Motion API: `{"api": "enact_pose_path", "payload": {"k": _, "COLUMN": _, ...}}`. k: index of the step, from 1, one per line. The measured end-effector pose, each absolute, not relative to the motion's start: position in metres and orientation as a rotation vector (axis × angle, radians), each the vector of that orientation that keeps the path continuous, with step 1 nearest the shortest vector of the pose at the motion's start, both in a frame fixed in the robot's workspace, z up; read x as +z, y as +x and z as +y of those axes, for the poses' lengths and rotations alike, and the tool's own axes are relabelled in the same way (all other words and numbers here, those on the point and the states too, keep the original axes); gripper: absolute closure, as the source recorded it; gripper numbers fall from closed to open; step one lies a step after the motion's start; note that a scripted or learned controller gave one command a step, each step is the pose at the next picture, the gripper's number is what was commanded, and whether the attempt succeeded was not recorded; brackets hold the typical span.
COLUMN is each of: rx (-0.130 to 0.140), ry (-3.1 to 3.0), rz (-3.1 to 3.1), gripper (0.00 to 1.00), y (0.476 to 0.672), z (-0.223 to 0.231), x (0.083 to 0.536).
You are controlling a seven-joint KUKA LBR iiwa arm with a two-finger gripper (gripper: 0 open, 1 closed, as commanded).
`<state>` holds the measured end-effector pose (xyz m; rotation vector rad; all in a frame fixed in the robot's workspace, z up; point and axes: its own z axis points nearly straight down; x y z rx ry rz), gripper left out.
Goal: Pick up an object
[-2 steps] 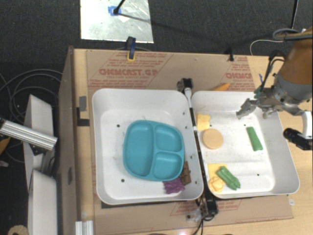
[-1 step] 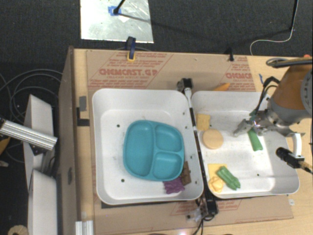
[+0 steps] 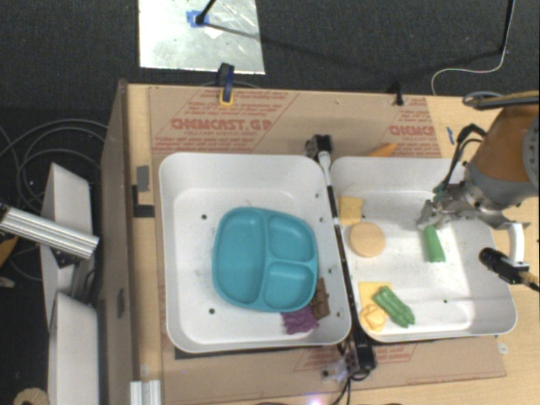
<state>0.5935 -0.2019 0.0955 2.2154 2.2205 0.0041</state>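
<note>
My jaws (image 3: 432, 218) hang low in the right bin (image 3: 489, 310), close to its far right part, and just below their tips lies a small green stick-shaped piece (image 3: 434, 245), its upper end touching or nearly touching them. I cannot tell whether my jaws are spread or pressed together, nor whether they have the piece between them.

Left of the green piece rests a round tan disc (image 3: 367, 240), with a yellow block (image 3: 350, 207) beyond it by the bin's left wall. Near the front left corner lie a green pepper-like toy (image 3: 395, 307) and a yellow piece (image 3: 372, 315) beside it.

The left bin (image 3: 186, 226) holds a teal divided plate (image 3: 264, 259), with a purple item (image 3: 297, 321) and a brown item (image 3: 321, 302) at its front edge.
</note>
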Motion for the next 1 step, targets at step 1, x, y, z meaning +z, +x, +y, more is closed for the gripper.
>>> {"api": "enact_pose_path", "payload": {"k": 1, "rx": 0.009, "ry": 2.206, "rz": 2.230, "gripper": 1.00, "y": 0.5979, "z": -0.1255, "x": 0.1829}}
